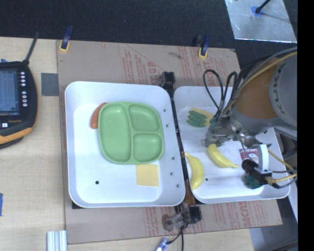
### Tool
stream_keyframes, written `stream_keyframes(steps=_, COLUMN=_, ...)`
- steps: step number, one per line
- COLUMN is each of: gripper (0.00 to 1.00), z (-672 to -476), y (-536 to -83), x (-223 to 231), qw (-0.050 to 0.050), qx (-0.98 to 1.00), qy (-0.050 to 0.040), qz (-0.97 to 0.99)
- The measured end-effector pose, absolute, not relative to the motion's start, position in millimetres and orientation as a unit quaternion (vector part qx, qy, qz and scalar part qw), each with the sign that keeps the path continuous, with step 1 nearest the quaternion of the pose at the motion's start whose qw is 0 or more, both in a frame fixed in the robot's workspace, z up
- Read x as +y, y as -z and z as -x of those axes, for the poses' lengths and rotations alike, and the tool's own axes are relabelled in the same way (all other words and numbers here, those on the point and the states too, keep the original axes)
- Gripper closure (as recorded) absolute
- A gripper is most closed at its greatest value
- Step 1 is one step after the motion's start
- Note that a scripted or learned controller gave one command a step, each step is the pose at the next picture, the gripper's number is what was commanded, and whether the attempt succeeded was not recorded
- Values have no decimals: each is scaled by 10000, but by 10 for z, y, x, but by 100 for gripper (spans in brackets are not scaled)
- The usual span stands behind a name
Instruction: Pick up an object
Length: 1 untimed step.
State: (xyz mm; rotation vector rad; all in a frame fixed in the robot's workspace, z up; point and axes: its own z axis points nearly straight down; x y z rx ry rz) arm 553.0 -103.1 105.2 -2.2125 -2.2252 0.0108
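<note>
- While nothing is lifted yet, the likeliest target, a yellow banana [220, 157], lies flat on the floor of the right bin [225, 192], near its middle.
- Just above it sits the hand [218, 136], low over the bin; whether it is apart or together I cannot tell, and no object shows within it.
- Beside the banana lie a second banana [195, 172] to the left and a green item [197, 119] farther back.
- Left bin [83, 187]: green divided plate [131, 132], yellow square [147, 174].
- Judged so, grasp and lift remain.
</note>
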Motion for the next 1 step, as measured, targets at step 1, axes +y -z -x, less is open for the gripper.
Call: stream_keyframes(steps=1, gripper=100, z=-5463, y=-1923, x=-186, qw=11, qx=-7093, qy=-5, qz=7049)
